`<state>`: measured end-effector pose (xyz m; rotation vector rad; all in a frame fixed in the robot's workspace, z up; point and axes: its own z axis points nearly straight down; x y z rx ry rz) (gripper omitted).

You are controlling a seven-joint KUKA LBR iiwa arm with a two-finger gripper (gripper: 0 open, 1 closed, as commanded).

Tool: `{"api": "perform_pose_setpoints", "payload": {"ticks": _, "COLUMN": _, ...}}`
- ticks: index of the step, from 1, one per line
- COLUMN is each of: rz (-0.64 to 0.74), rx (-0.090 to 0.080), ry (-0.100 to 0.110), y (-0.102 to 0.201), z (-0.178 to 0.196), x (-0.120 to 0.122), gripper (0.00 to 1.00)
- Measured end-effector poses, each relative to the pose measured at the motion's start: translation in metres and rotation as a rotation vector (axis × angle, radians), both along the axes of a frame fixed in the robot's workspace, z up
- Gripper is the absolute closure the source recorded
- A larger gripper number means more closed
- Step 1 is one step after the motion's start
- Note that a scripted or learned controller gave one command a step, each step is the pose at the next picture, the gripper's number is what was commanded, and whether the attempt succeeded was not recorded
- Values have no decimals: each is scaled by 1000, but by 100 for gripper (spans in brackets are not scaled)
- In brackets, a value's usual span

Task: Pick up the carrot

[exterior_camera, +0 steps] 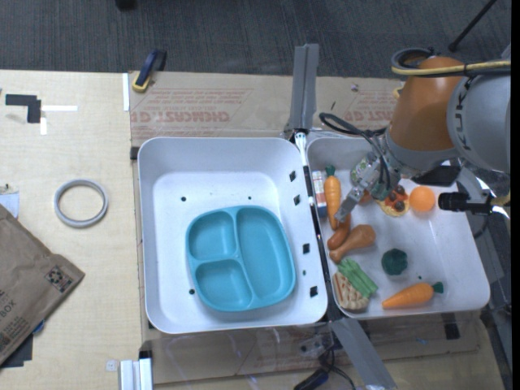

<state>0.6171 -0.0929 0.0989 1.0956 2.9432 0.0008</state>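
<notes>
On the far left of the desk (pixel 81 136) a ring of tape (pixel 80 202) is lying flat, and below it a brown cardboard box (pixel 28 287) is sitting at the edge. Next, the left bin (pixel 162 169) is holding a blue divided plate (pixel 241 258), which is resting a little tilted. In the right bin (pixel 463 299), close to the wall between both bins, a small carrot (pixel 332 192) is lying, and below it a brown drumstick (pixel 353 242) and a sandwich-like toy (pixel 354 287) are lying. The end effector (pixel 351 205) is hanging over the upper left part of this bin, just beside the small carrot; I cannot tell if it is open or closed. Further right, a dark green round thing (pixel 395 261) is sitting near the middle, a bigger carrot (pixel 411 295) is lying at the bottom edge, and an orange ball (pixel 422 199) is sitting beside the arm (pixel 439 112).
</notes>
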Motion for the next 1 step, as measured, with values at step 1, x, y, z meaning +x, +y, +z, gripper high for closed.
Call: {"api": "perform_pose_setpoints", "payload": {"ticks": 1, "rz": 0, "rx": 0, "ry": 0, "y": 0, "z": 0, "x": 0, "gripper": 0}}
